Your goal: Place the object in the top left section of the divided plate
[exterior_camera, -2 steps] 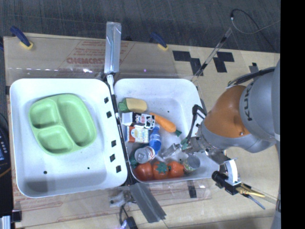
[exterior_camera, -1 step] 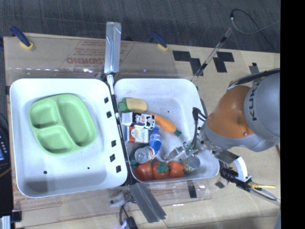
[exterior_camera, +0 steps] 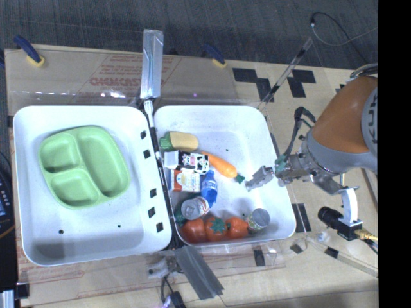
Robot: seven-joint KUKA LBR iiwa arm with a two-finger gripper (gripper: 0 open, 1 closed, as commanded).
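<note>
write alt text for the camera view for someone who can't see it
A green divided plate sits in the left bin; the right bin holds a carrot, cans and tomatoes, with the arm's hand above its right side.

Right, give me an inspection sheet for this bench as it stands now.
Surface: wooden bench bearing two white bins side by side.
Job's things: green divided plate in the left bin, all sections bare.
Clutter: right bin holds a carrot, blue bottle, two cans, tomatoes, yellow item, small cartons.
Grippers: end effector over the right bin's right side; nothing seen between its fingers.
Cables: thin cable at top right.
Surroundings: dark carpet, blue clamps.
</note>
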